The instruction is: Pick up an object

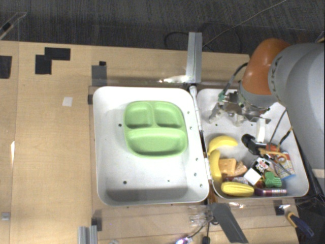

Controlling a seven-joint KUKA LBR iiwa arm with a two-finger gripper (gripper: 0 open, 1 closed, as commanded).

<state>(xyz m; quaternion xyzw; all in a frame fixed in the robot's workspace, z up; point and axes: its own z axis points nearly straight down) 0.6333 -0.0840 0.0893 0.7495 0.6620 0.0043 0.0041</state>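
Observation:
My gripper [238,110] hangs over the back part of the right bin [205,103], seen from above below the orange wrist band. Nothing shows between its fingers. In front of it, the near half of the bin holds a heap of small things: a yellow banana [223,143], a second banana [215,166] along the left wall, a third [237,188] at the front, a tan bread-like piece [228,166], a white block [252,176], a green block [272,180] and a purple-red marker [271,191].
The left bin [109,177] holds a green divided plate [155,127] in its back half. A colourful packet [283,161] lies by the right bin's right wall. A metal post [194,55] stands behind the wall between the bins.

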